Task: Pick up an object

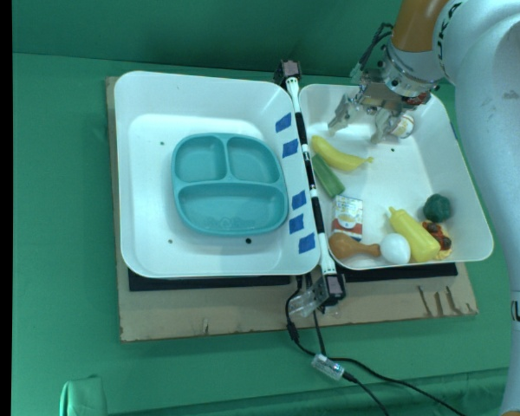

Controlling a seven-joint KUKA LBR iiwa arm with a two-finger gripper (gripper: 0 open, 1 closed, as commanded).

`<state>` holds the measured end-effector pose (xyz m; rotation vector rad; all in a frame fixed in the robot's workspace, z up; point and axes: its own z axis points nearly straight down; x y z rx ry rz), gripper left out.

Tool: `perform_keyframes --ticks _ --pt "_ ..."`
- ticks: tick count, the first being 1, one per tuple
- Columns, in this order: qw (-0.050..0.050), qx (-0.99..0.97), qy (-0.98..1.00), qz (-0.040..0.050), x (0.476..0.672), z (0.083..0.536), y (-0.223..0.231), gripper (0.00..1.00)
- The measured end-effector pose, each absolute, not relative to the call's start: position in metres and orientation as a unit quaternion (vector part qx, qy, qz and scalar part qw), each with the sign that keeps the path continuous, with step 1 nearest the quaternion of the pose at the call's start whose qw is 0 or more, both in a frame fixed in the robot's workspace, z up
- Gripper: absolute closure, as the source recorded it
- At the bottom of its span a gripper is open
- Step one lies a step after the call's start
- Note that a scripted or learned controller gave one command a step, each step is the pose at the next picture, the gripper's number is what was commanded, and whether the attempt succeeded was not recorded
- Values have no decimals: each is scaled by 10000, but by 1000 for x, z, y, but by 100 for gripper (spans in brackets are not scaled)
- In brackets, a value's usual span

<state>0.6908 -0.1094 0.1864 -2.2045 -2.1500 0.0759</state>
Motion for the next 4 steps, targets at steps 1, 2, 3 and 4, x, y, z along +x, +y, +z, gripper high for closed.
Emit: perform_keyframes --ticks 1,2,3,4 --pt "293 -7158 -6972 252 691 186 -109 0" --pt "263 -7167 -6964 270 690 186 -107 0" --pt "79 -7142 -6998 133 677 186 -104 0" --pt "248 -7167 -6964 265 689 186 -105 0"
